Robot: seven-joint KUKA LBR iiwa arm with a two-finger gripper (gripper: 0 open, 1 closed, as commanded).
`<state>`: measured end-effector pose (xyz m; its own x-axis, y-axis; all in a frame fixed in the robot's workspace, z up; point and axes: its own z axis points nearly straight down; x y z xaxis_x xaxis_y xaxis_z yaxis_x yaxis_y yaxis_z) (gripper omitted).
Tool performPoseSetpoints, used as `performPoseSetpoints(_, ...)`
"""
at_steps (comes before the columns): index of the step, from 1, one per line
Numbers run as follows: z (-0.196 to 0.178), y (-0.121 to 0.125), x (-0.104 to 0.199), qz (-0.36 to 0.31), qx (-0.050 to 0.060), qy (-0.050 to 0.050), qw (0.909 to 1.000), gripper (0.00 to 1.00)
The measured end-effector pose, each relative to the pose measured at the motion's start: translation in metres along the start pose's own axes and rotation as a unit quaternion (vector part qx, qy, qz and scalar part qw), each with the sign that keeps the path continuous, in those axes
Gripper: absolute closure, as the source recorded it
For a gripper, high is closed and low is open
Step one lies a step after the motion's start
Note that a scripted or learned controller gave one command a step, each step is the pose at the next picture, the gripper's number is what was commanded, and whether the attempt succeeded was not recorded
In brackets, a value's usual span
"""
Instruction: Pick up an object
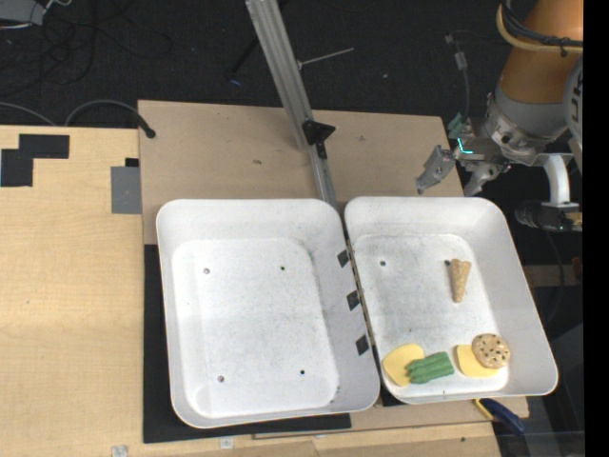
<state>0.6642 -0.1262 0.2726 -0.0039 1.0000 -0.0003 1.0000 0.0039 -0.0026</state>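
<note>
In the right bin (419, 265) a tan cone-shaped piece (460, 279) lies near the right wall. Along the front wall sit a yellow piece (400, 359), a green piece (431, 367) lying against it, and a brown speckled cookie (490, 349) resting on another yellow piece (473, 364). My gripper (455, 172) hangs over the bench just beyond the right bin's far rim, well away from all the pieces. It stands open with nothing between its fingers.
The left bin (247, 227) lies beside the right one, joined by black clips (353, 299). A slanted aluminium rail (285, 79) runs from the back down to the bins' junction. Cables lie on the dark floor behind the bench.
</note>
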Motion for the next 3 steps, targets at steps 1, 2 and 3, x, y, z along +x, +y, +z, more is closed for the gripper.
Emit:
performPoseSetpoints(1, 0.063, -0.007, -0.001, 0.002, 0.003, 0.001, 1.0, 0.0)
performPoseSetpoints(2, 0.125, -0.012, 0.006, 0.002, 0.003, 0.001, 1.0, 0.0)
performPoseSetpoints(3, 0.179, -0.013, 0.007, 0.002, 0.003, 0.001, 1.0, 0.0)
